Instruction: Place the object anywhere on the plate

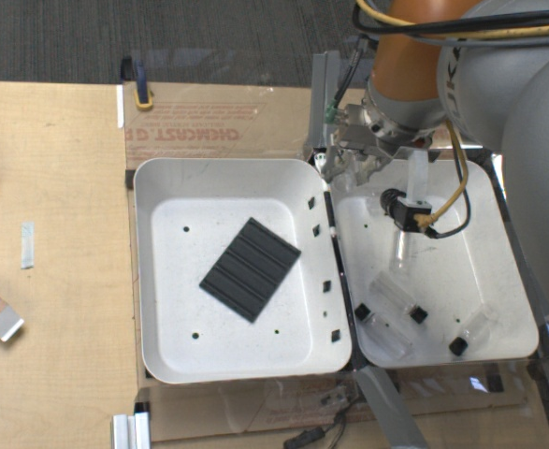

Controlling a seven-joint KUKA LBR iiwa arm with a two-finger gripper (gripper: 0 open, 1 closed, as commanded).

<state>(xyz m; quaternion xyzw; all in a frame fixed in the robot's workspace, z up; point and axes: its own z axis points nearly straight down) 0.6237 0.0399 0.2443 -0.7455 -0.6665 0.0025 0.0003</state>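
Look to the left bin point(152, 279) and you'll find the dark ribbed rectangular plate point(251, 269) lying flat near its middle, turned at a slant. The arm point(424, 36) reaches in from the right and hangs over the far-left corner of the right bin point(512, 279). Its pincer point(353, 162) sits low near the wall between the two bins, and you cannot tell how it stands. Clear plastic pieces point(391, 297) with small black parts lie along the right bin's near side, well apart from the plate.
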